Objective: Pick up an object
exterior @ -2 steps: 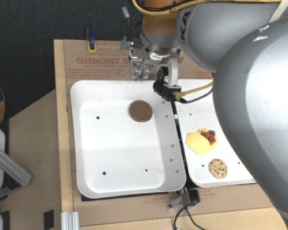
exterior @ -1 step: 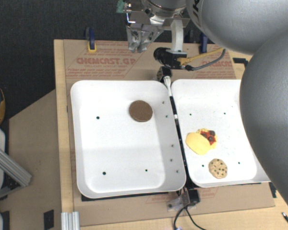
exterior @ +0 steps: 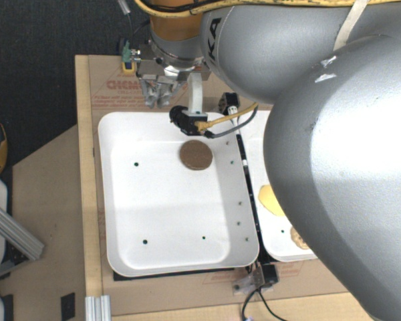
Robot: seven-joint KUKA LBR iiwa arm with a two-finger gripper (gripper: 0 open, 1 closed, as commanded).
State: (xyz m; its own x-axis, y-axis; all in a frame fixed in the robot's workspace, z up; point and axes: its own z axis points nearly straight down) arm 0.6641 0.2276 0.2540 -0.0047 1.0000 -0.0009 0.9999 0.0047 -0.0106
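Plainly, my target is the brown disc point(exterior: 196, 156), lying flat toward the far side of the left bin point(exterior: 120, 199). It looks light, stiff and thin, so I'd pinch across its rim. My pincer point(exterior: 158, 97) hangs beyond the bin's far edge, holding nothing; whether it's apart or together, I cannot tell.

Robotics lab / test cell, not a home. Big grey industrial arm point(exterior: 321, 112) w/ orange band and loose yellow cabling, mounted over a cardboard-covered bench point(exterior: 90, 179). Two shallow white bins point(exterior: 120, 179) side by side (left one has small dark dots on its floor). Aluminium extrusion rail point(exterior: 13, 233) at left edge, dark carpet-like floor point(exterior: 40, 32) behind, stray wires at bench front.
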